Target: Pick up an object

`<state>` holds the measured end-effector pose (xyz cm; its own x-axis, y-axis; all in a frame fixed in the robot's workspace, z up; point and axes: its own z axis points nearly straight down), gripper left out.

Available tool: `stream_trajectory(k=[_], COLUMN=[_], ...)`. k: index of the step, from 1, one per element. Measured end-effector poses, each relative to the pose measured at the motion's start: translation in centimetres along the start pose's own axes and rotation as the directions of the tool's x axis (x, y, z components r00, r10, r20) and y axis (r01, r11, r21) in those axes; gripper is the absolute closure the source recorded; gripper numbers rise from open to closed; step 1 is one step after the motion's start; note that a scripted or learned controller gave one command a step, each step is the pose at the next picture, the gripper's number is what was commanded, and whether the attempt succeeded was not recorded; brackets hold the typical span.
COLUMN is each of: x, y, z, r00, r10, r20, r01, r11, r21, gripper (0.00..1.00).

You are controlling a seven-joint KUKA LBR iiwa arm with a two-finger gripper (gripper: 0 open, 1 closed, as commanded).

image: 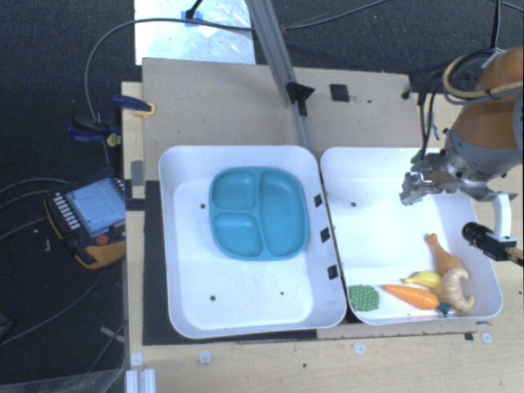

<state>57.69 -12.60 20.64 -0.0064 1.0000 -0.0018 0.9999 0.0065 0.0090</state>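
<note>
From the overhead camera you see the arm (483,113) reaching in from the right, with its tool (419,185) hanging over the right bin (360,219); you cannot tell how far the tool is open, and nothing shows in its grip. The objects lie apart from it in that bin's near corner: a carrot (411,295), a banana (424,279), a drumstick (442,256), a ginger root (458,289) and a green piece (364,298). Left of the right bin, the other bin (188,301) holds a blue divided plate (259,213)
</note>
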Motion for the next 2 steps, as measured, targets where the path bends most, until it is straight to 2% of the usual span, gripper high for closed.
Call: stream_trajectory(k=[1,2], x=[0.0,5.7], y=[0.1,1.0], z=[-1.3,-0.6], r00=[1.000,1.000], r10=[0.000,-0.004], r20=[-0.002,-0.004], r01=[0.000,0.004], r11=[1.000,1.000], r21=[0.006,0.007], gripper=[1.00,1.00])
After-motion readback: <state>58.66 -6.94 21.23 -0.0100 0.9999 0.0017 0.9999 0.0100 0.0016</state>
